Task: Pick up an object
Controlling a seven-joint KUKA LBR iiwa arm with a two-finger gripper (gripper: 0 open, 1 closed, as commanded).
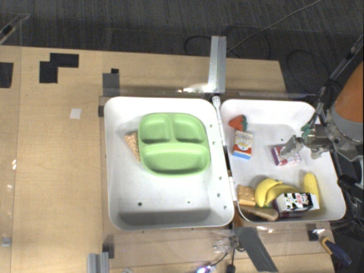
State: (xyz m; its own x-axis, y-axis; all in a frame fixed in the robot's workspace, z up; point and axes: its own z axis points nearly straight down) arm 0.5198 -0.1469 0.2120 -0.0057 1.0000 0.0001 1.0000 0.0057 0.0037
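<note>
In the right bin [267, 110] lie a strawberry [238, 121], a small red, white and blue carton [243, 144], a purple and white packet [286, 156], a bunch of bananas [270, 191], a yellow corn cob [310, 182], a black and white milk carton [297, 202] and brown crackers [247, 195]. My gripper [293, 147] reaches in from the right and hangs right over the purple packet's upper edge. From this slant I cannot make out whether it touches the packet.
The left bin [119, 198] holds a green divided plate [172, 143] with a waffle piece [132, 145] at its left side. A metal post [218, 61] stands behind the seam between the bins. The arm's orange band [350, 101] is at the right edge.
</note>
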